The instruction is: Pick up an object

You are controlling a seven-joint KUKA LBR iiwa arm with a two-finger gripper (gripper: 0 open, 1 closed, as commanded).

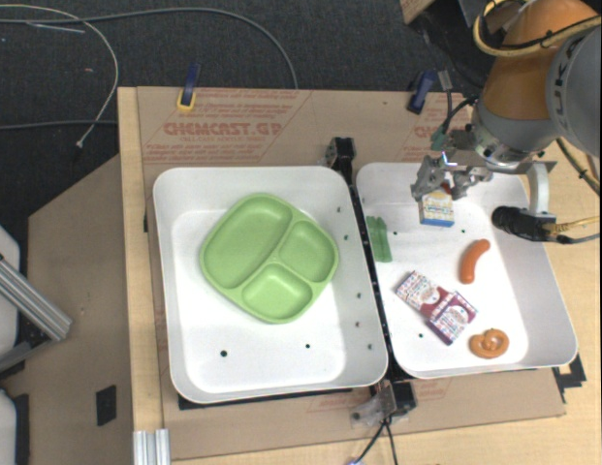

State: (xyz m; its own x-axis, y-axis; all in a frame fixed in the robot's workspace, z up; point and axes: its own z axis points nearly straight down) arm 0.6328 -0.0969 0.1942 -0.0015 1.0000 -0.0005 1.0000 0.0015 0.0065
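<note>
My gripper (442,188) hangs over the back of the right bin (548,298), reaching in from the upper right. A small white carton with blue and yellow print (437,209) sits right at the fingertips, its top between the two fingers, and the gripper is shut on it. Nearer the front of the same bin lie an orange sausage (473,260), a pink and white packet (434,305) and a small orange ring-shaped pastry (491,342). A flat green bar (379,238) lies along that bin's left wall.
The left bin (184,337) holds a green divided plate (269,257) in its middle. A black clamp (339,151) sits at the back between the bins. Cardboard surrounds both bins, and the bare white floor of the right bin stretches to the right of the sausage.
</note>
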